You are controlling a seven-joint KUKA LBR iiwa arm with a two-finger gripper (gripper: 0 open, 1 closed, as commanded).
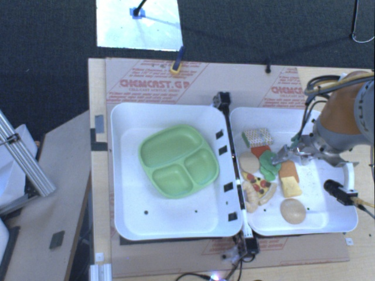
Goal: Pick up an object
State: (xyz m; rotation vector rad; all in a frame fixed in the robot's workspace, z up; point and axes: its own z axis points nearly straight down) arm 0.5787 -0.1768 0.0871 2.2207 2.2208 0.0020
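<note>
**Gripper low in right bin, beside green toy and orange block**

Nearest edge first: right bin (328,227) holds a tan round toy (293,211) near its front wall. Just behind it is a yellow block (291,187), and to the left a pizza slice toy (258,185) lies by the divider between the bins.

Next back is an orange block (287,170), touching the yellow block's far end. A green toy (268,164) sits just left of the orange block.

The gripper (287,154) is down inside the right bin, right above the orange block and beside the green toy. Its tip points left toward the bin's middle. Open or closed: cannot tell, and nothing is seen lifted.

The arm (345,119) comes in from the right edge, orange band uppermost, bent down over the bin's right half.

Further back a red-and-green dotted box (257,137) stands near the far wall, apart from the gripper.

The left bin (126,157) holds a green divided plate (179,160), flat and centred.

Beyond the bins, the brown sheet (234,81) on the surface (96,98) has red print reading "CHEMCAST GP", repeated left and right.

Farthest back, a white sheet (137,16) lies on the dark floor.
</note>
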